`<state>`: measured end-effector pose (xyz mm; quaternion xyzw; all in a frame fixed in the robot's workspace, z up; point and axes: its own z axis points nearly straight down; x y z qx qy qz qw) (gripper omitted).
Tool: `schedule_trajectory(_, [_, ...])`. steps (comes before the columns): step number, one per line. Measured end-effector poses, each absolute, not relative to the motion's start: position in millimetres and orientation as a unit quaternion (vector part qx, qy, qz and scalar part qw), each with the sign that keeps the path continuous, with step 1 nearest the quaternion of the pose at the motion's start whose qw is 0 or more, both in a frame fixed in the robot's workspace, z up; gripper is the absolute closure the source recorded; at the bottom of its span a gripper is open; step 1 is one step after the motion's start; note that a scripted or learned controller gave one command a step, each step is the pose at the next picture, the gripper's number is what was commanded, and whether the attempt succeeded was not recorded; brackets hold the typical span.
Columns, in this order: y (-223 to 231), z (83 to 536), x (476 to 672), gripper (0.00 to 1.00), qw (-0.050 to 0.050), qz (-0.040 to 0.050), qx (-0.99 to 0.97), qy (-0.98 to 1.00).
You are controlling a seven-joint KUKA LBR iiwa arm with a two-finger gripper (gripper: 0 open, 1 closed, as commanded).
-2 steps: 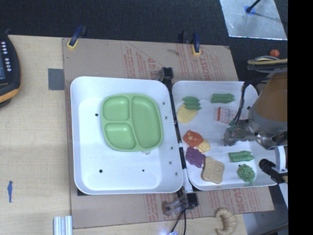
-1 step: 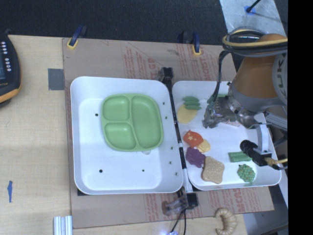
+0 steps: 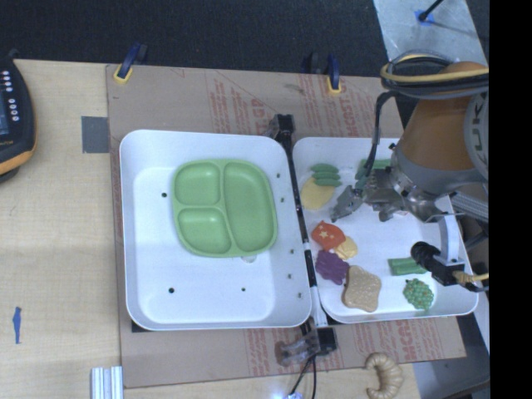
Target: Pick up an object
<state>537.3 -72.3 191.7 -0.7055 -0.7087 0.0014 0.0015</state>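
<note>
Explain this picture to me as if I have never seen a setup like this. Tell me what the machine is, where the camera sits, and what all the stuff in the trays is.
One camera looks down from above the bench at a slant. The grey and orange shape on the right is a robot arm reaching in; its two-finger gripper hangs over the right bin, and nothing can be seen held in it.

Two shallow white bins sit side by side on brown board. The left bin holds a green divided plate.

The right bin holds small toy-like foods: a green pod, a pale yellow piece, a red piece, a purple piece, a tan slice, a green bumpy piece and a flat green piece.

The arm's job is to pick one up.
</note>
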Motion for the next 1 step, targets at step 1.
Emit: schedule_trajectory(1, [-157.0,159.4,635.4,0.0,-0.003,0.0009,-0.707,-0.707])
